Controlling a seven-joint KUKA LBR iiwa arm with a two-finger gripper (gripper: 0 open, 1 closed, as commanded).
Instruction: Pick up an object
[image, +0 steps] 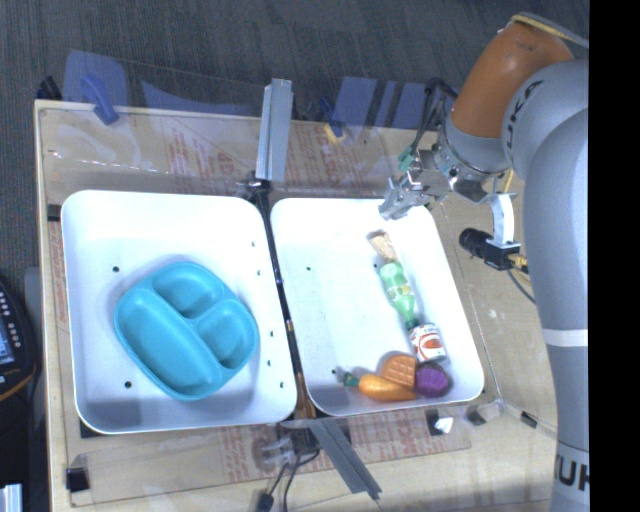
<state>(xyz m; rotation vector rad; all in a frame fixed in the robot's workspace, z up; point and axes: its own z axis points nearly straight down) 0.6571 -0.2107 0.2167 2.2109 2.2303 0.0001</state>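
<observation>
1. The green bottle (399, 288) is lying mid-right in the right bin (330, 300); probably light, stiff, slippery, best gripped across its middle.
2. The end effector (403, 196) is hovering at the upper rim; closure: cannot tell.

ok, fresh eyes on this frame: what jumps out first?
The big blue divided plate lying alone in the left bin. Then the toy food bunched at the right bin's near corner: green bottle, small can, orange carrot, purple piece. The gripper hovers over that bin's far edge.
</observation>
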